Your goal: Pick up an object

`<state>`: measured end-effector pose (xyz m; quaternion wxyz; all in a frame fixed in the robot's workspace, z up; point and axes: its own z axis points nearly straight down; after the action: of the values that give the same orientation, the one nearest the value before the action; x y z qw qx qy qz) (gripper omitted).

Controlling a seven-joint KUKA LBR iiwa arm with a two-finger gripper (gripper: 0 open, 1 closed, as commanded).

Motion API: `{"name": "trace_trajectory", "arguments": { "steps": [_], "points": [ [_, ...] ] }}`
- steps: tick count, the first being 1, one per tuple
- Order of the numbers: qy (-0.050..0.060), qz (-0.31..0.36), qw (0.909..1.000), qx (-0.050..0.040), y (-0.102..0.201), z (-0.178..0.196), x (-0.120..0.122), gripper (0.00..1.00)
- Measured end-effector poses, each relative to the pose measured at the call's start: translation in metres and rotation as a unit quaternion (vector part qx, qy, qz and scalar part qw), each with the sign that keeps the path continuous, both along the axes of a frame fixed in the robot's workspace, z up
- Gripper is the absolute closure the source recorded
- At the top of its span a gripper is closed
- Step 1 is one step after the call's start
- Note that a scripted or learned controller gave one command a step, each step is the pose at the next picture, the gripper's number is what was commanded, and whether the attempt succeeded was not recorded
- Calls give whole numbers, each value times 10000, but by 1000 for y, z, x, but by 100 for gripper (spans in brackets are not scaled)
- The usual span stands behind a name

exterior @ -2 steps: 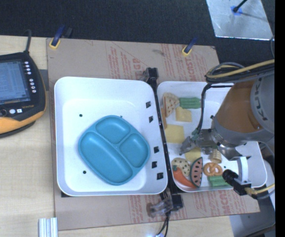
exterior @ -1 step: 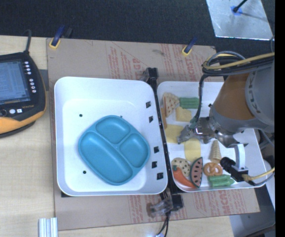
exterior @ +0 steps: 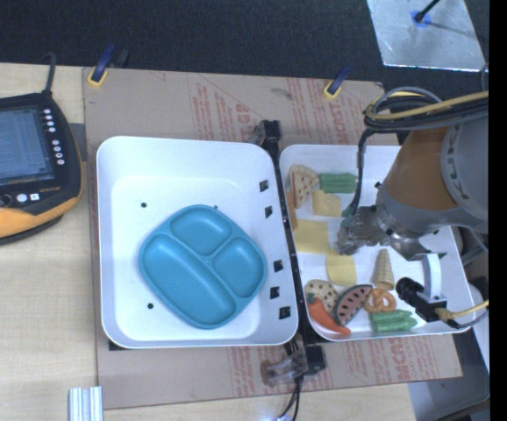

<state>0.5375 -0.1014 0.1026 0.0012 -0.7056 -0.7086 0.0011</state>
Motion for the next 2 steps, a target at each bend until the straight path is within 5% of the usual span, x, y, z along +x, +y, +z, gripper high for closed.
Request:
{"name": "trace_trajectory", "arguments": {
  "steps": [1, 2],
  "points": [
    [3, 5, 10000, -1, 0, 0, 0, 0],
    [28, -4, 10000, 10, 4, -12, -38, 0]
  ]
}}
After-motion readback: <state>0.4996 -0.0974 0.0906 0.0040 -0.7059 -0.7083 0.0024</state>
